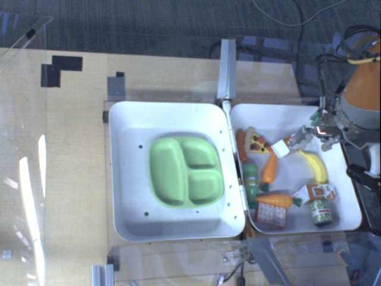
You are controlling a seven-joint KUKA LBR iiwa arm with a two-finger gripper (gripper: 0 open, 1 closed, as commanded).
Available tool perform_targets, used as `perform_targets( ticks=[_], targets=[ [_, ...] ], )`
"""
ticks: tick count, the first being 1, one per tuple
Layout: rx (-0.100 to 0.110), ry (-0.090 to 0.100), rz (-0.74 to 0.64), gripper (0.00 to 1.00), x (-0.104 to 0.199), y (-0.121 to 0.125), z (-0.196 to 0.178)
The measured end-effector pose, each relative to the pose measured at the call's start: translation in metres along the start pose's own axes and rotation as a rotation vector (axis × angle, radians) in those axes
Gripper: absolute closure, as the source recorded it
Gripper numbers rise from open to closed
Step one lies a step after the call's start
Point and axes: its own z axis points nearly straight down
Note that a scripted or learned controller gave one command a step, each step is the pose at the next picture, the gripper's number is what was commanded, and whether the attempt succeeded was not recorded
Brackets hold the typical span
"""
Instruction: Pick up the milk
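The milk, as I read it, is the small white toy carton with an orange-brown top [321, 191]. It lies in the near right part of the right-hand shallow white bin [286, 119]. It sits tipped rather than squarely upright, though its exact lean is too small to make out.

It is probably light and hollow with stiff, smooth walls, so it should not crush. It could slip or skid away if caught on a corner. The best hold is likely across its two flat sides at mid-body, below the sloped top.

A small jar with green contents [322, 213] sits just in front of the carton, close enough to touch it or nearly so. A yellow banana [315, 165] curves just behind it. To its left lie an orange carrot [277, 200] and a dark reddish box [271, 216], which leave little room on that side.

Further left are a second carrot [269, 168], a green bottle [251, 180], a pizza slice [258, 142] and a reddish sausage [240, 145].

The gripper [302, 137] hangs over the far part of the same bin, well apart from the carton. A small white block [280, 149] sits just beside its tip. I cannot tell whether the gripper is spread or closed, or whether it holds that block.

The left bin [125, 159] carries a green divided tray [184, 170].
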Motion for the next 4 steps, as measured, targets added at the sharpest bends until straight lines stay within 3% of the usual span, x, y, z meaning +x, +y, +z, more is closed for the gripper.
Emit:
perform_targets(
  ticks=[1,2,3,4],
  targets=[
    [-0.031,-0.012,-0.094,0.00,-0.007,0.058,0.081],
    [-0.036,-0.012,-0.142,0.00,-0.023,0.076,0.092],
    [-0.054,-0.009,-0.152,1.00,-0.016,0.083,0.075],
    [-0.053,-0.009,-0.152,0.00,-0.016,0.083,0.076]
  ],
)
